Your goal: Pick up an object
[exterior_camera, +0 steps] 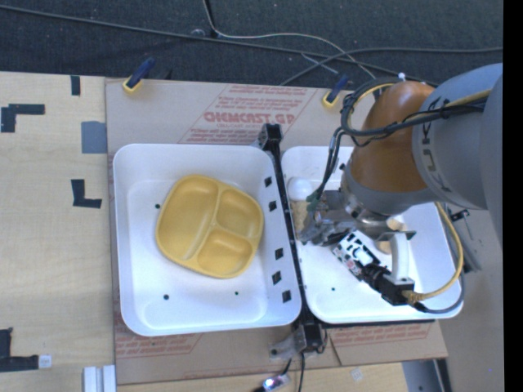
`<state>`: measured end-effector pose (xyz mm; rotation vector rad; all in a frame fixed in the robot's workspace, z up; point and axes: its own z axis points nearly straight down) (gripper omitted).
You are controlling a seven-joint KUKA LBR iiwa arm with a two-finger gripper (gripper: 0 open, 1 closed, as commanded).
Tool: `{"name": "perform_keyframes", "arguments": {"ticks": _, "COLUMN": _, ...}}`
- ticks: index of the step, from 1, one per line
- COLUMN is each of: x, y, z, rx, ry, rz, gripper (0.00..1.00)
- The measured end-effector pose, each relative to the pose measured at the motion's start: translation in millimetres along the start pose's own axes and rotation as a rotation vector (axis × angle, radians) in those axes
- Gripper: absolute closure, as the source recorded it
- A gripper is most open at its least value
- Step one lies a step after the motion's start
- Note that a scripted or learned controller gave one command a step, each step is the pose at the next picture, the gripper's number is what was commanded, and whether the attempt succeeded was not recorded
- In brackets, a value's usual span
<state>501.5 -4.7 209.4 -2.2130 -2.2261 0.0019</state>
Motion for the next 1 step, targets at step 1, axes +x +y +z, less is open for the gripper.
{"name": "perform_keyframes", "arguments": {"ticks": 1, "x": 60.8, "y": -7.0, "z": 2.2, "rx": 0.0, "ry": 0.001, "rz": -0.002, "gripper": 1.0}}
